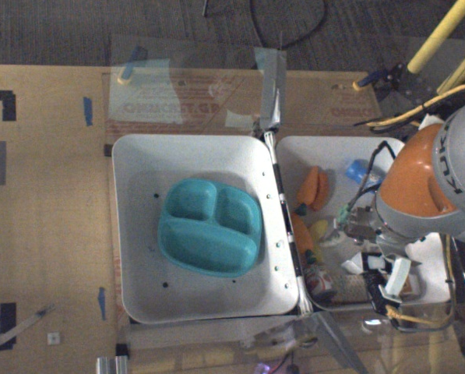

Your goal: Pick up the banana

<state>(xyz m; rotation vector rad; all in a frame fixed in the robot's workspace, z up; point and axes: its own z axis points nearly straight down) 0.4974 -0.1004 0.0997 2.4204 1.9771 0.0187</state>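
2 shallow white bins side by side on the counter [45, 209], left bin [139, 209] and right bin [337, 148], meeting along a bolted seam.

In the left bin, 1 teal divided plate [210, 226] with 3 compartments, lying flat near the middle and slightly toward the right wall.

In the right bin, several small things crowded in the left half. Banana [318, 229]: small, yellow, partly hidden, lying on the bin floor about midway between the far and near walls, close to the left wall. Just left of it, against that wall, 1 long orange piece [301, 238]. Farther back, 1 rounded orange object [314, 187], apart from the banana. Beyond that, to the right, 1 blue object [358, 170], partly behind the arm's cables. Nearer, in the near-left corner, 1 dark reddish item [318, 275], too blurred to name.

Reaching in from the right, grey arm with orange band [417, 179], bulking over the right half of the right bin. Gripper [347, 231] low over the bin floor, just right of the banana, contact unclear. Gripper state: cannot tell, released or clenched. Nothing seen grasped.

On the counter's left part, bits of blue tape [87, 111] and black markings [2, 104]. Past the far edge, a looped black cable [288, 6] on dark floor.
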